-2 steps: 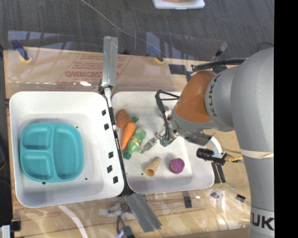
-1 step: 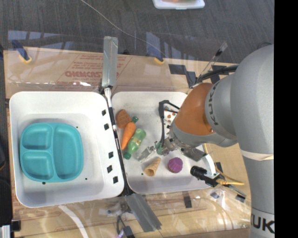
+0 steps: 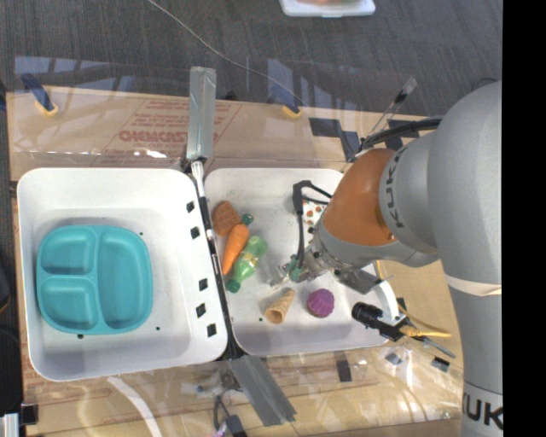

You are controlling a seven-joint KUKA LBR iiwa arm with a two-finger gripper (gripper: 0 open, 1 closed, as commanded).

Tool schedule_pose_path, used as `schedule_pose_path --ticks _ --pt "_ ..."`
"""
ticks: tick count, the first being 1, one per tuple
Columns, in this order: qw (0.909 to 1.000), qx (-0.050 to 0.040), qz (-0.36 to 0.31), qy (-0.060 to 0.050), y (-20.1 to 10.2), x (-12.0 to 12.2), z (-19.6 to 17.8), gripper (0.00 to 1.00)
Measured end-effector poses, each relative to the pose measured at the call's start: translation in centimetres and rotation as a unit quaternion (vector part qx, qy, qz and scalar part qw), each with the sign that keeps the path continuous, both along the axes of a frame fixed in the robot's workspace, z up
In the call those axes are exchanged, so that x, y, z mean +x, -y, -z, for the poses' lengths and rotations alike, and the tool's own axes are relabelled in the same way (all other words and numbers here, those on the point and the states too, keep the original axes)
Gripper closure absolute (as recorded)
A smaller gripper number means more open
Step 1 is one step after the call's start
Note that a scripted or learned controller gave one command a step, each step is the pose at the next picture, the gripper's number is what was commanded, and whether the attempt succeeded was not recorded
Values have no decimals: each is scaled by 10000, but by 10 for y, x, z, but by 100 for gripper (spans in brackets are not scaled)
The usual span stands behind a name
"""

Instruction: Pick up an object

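We see a tan tabletop under clear plastic sheeting, printed with red lettering near its far left. Beyond its far edge lies dark grey carpeted floor, where a white tray sits.

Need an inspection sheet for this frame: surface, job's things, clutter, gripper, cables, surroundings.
Surface: two shallow white bins side by side, left bin and right bin, on a bench.
Job's things: in the right bin, an orange toy carrot, a green plastic bottle, a brown ribbed piece, a tan cone and a purple round toy.
Clutter: teal divided plate in the left bin.
Gripper: the gripper is low over the right bin's middle; fingers too small to judge.
Cables: black cable looping beside the wrist.
Surroundings: grey floor beyond the bench; white tray at the top edge.
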State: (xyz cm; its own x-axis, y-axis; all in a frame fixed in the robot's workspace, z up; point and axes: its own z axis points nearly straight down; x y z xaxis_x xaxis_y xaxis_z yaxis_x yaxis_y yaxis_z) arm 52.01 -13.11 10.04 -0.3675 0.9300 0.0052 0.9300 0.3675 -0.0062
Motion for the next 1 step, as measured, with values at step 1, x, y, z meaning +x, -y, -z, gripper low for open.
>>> schedule_pose_path --ticks 1 --pt "9896 -15 1436 24 -66 38 -91 100"
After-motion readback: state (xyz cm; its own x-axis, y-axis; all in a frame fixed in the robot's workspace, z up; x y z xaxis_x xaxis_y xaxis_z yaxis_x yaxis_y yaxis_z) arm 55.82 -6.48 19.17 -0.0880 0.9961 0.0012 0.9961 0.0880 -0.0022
